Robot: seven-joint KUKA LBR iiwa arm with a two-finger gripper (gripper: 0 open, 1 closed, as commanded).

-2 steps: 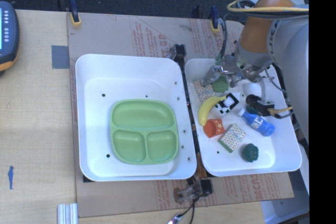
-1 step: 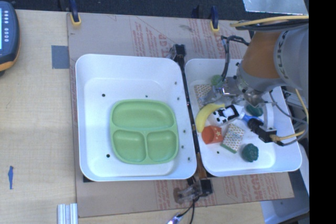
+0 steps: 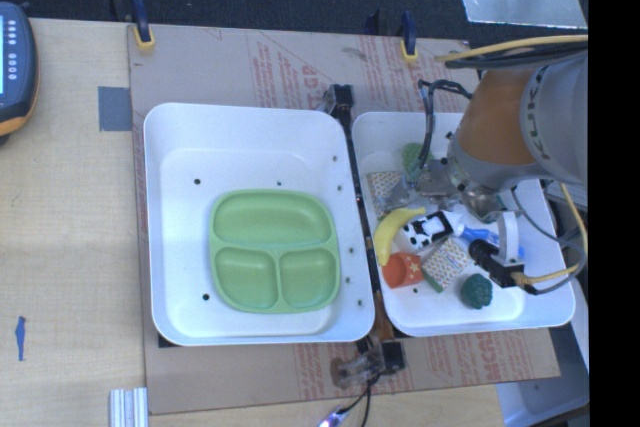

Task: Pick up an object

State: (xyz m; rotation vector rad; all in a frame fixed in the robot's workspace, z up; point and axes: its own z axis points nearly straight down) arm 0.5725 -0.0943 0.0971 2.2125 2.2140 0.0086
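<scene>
Two shallow white bins are shown side by side on the tabletop. The left bin carries a green divided tray. The right bin carries the clutter from which one object is to be picked: a yellow banana, a red piece, a black-and-white toy, a dark green ball and a patterned flat card.

The tool is lowered among these objects at the upper part of the right bin; whether it is open or closed cannot be told, being masked by the wrist.

The banana is judged the likeliest candidate. It is probably a light, stiff plastic toy with a smooth, somewhat slippery skin, and not fragile. Its long axis runs from lower left to upper right, curving; one tip points toward the bin's left wall, the other toward the toy. A hold across its mid-length, perpendicular to that axis, is advised, since the ends taper and would slip.
</scene>
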